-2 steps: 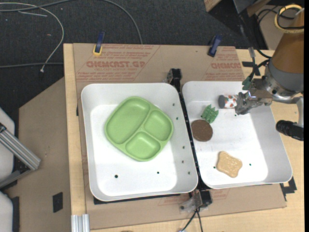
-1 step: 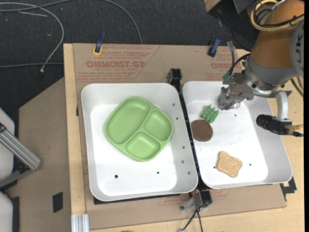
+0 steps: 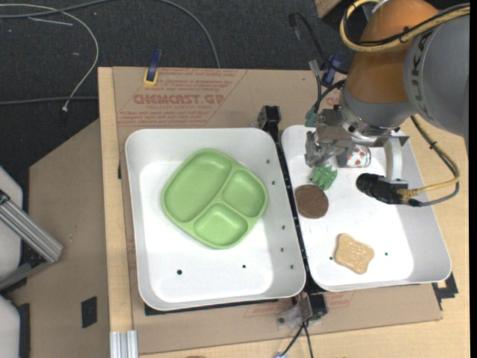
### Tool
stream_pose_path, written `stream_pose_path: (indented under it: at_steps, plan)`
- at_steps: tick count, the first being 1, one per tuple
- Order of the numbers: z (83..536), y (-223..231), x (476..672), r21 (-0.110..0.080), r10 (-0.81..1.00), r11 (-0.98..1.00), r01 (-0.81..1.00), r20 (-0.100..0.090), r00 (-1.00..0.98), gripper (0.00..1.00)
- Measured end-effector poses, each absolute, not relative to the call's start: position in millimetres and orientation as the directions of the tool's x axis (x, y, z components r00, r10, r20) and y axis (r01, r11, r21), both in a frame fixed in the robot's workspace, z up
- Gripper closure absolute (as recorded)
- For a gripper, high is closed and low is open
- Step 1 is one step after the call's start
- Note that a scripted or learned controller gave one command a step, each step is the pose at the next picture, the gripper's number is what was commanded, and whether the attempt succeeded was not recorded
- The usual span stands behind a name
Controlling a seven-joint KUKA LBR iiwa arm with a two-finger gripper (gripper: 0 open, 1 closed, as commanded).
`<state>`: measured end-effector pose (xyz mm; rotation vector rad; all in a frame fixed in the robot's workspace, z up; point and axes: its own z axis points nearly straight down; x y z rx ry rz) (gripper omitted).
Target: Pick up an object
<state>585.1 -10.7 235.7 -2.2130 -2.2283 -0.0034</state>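
Two shallow white bins sit side by side on the desk (image 3: 112, 200): the left bin (image 3: 149, 267) and the right bin (image 3: 417, 259). One arm (image 3: 387, 51) reaches down into the right bin's far end, and its jaws (image 3: 325, 155) hang just above one small green object (image 3: 324, 177). Whether they are open, closed or gripping it cannot be told, since the wrist hides much of them. One round brown disc (image 3: 311, 201) lies just below and slightly left of the jaws, touching or nearly touching the green object. One tan, toast-shaped piece (image 3: 352, 253) lies well below them, toward the near rim. One small red-and-white item (image 3: 360, 156) peeks out just right of the jaws, mostly hidden and hard to identify. One green divided plate (image 3: 215, 198) with three compartments lies in the left bin, well left of the jaws.
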Motion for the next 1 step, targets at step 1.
stream_pose_path:
  at_steps: [1]
  plan:
    - [230.9, 35.8, 593.4, 0.001, 1.0, 0.006, 1.0, 0.002, -0.006, 1.0]
